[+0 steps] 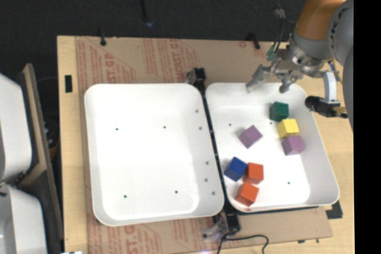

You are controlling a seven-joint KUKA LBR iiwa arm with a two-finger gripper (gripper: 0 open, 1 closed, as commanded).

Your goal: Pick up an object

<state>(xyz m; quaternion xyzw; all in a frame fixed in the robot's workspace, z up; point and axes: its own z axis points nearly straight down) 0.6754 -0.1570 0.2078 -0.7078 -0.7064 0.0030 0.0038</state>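
Observation:
My gripper (269,81) hangs open over the far edge of the right bin (318,178), nothing between its two grey fingers. Below it in that bin lie several small blocks: a green one (278,110) closest to the gripper, a yellow one (289,127) and a purple one (292,144) in a column under it, another purple one (250,135) near the middle, a blue one (236,168), and two orange ones (255,172) (247,193) toward the near edge.
The left bin (149,151) lies beside the right one, sharing a dark divider. A black clamp (196,75) sits at the far end of that divider. The bench's cardboard top surrounds both bins.

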